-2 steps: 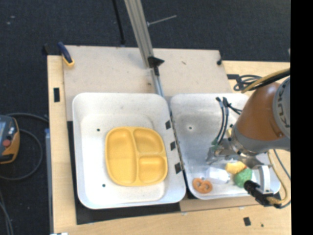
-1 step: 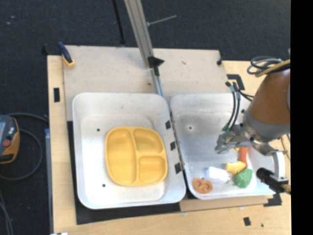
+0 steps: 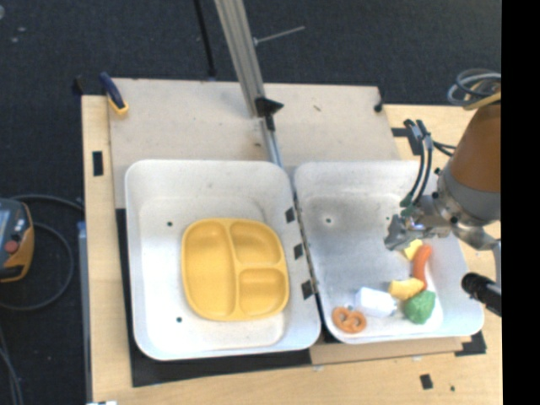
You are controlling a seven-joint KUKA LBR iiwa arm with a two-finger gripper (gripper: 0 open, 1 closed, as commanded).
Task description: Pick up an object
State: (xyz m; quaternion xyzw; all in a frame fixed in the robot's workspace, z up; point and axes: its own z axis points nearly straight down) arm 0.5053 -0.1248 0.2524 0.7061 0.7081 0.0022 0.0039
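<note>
The claw hangs over the right bin beside a carrot; its grip state is unclear.

Light falls evenly from above, bright enough that my two white bins nearly wash out, the right one showing a dull grey smear across its floor. Shadows are soft and short, tucked under the yellow tray and along the bin rims. The dark floor swallows detail (grainy, too). Everything reads slightly soft; my gripper blurs into grey, small parts indistinct.
</note>
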